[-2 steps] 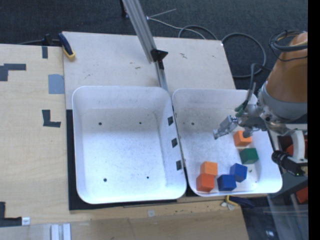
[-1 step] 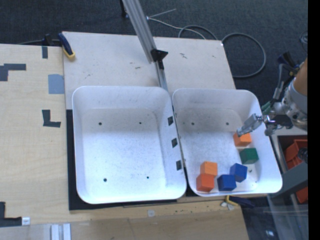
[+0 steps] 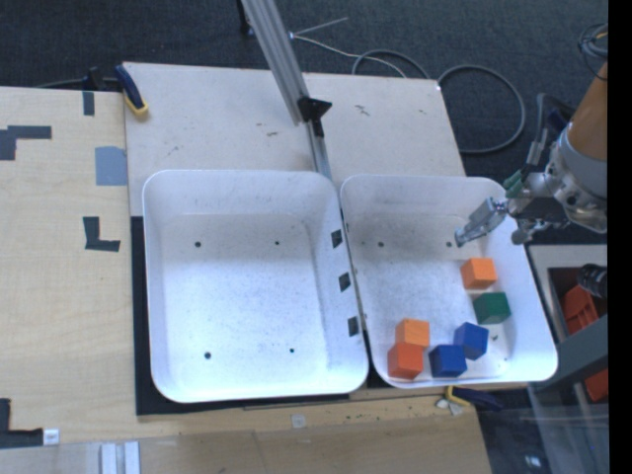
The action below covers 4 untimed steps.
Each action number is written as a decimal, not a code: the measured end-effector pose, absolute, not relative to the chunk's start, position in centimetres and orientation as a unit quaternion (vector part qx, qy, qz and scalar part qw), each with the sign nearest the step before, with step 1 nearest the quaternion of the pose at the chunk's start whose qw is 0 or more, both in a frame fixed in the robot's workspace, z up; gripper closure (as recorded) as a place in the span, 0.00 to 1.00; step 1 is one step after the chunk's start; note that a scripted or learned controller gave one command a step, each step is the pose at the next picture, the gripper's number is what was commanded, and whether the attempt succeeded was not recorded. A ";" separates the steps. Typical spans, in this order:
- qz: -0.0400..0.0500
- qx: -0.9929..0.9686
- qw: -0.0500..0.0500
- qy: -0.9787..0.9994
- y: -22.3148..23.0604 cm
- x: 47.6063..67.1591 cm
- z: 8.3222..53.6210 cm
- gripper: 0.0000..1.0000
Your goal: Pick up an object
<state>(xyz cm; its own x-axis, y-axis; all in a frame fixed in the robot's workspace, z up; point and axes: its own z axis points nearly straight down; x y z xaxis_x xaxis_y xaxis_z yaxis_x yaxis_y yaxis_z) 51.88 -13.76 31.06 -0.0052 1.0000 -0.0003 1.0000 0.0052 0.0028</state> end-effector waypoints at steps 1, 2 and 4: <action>-0.003 0.706 -0.005 0.709 -6.6 52.2 18.7 0.00; 0.001 0.709 0.004 0.706 -13.4 52.1 26.9 0.00; 0.001 0.705 0.001 0.709 -13.9 57.4 33.1 0.00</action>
